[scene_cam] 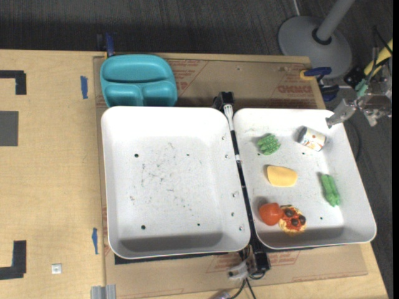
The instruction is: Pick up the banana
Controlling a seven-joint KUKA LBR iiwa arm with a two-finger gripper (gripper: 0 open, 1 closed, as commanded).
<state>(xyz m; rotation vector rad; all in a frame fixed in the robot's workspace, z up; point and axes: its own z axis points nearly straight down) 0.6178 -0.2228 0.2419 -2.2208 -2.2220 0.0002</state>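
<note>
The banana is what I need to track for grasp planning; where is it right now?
The banana lies in the right bin, near its middle, below the green leafy piece and above the tomato.

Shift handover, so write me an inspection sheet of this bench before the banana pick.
Surface: cardboard-covered bench with left bin and right bin side by side.
Job's things: no clear banana; nearest is a yellow wedge in the right bin's middle.
Clutter: green leafy piece, small can, green pod, red tomato touching a pizza slice; teal divided tray behind the left bin.
Grippers: gripper above the right bin's far right corner, holding nothing visible.
Cables: bundle at far right.
Surroundings: grey stand base, dark floor.
</note>
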